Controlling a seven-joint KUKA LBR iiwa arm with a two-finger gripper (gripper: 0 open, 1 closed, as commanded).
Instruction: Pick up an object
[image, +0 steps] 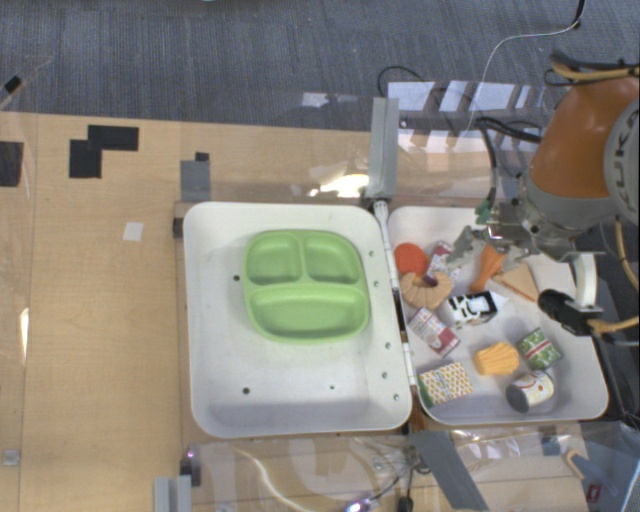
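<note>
Nearest cam: small can (530, 391) in right bin (596, 400), w/ yellow toy (497, 358) beside. End effector (487, 243) sits over orange carrot-like piece (489, 266) at bin's far side; grip state can't tell. Looks light, stiff plastic; prob. best pinched mid-body.

Grey arm (585, 140) reaches in from the right — tool (480, 245) lowered, wrist angled leftward.

A pale green divided plate (304, 285) sits in a white bin (215, 390). The neighbouring white bin (590, 395) holds a red ball (410, 258), yellow block (496, 358) and multicoloured dotted packet (445, 382).
</note>
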